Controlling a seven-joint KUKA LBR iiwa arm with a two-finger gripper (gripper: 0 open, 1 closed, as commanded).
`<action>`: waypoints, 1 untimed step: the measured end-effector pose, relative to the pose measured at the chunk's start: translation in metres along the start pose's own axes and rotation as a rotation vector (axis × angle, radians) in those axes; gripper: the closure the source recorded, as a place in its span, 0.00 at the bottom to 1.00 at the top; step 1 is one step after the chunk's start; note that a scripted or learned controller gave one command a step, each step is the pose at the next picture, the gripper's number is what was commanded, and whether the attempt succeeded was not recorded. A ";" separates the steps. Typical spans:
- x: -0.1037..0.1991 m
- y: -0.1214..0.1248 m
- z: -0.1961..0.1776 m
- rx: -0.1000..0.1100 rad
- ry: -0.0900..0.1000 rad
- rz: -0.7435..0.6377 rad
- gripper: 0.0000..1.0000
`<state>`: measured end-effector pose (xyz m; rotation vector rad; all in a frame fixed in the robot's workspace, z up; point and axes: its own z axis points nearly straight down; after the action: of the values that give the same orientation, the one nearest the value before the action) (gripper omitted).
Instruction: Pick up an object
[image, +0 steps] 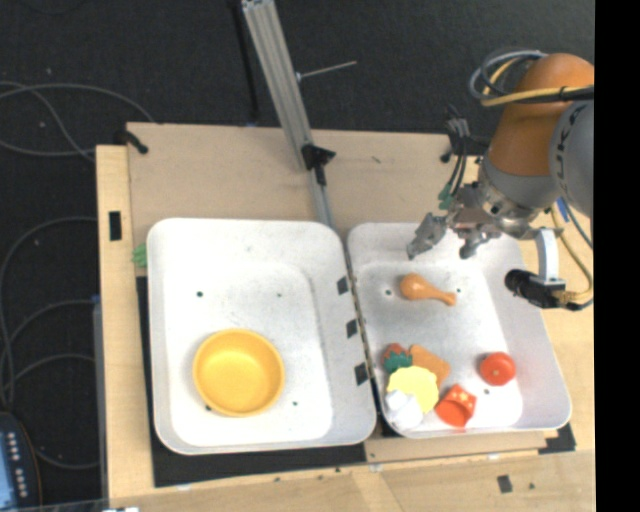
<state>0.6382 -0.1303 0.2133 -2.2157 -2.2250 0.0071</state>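
On the bench (230, 175) we see two shallow white bins side by side. The left bin (250, 250) holds a single yellow bowl (238, 372), sitting upright toward its near left corner. The right bin (520, 400) holds everything else. A toy chicken drumstick (427, 290) lies on its side in the upper middle of that bin, its thick end toward the left bin and its thin end pointing right. Along the near edge we find a cluster: a yellow piece (413, 384) resting over a white piece (403, 407), with a small green and red item (396, 356) and an orange piece (430, 359) just behind them, all packed close together by the bin's near left corner. A red cup-shaped toy (456, 406) lies just right of that pile, and a red tomato (497, 368) sits a little apart, further right. The gripper (446, 240) hangs over the far edge of the right bin, above and slightly right of the drumstick and clear of it. Its two fingers (424, 238) are spread apart, with nothing between them. A slanted metal rail (282, 85) reaches down toward the gap between the bins.
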 end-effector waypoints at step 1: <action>-0.008 0.002 0.044 -0.001 -0.001 0.005 0.00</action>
<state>0.6397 -0.1386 0.1693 -2.2223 -2.2203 0.0066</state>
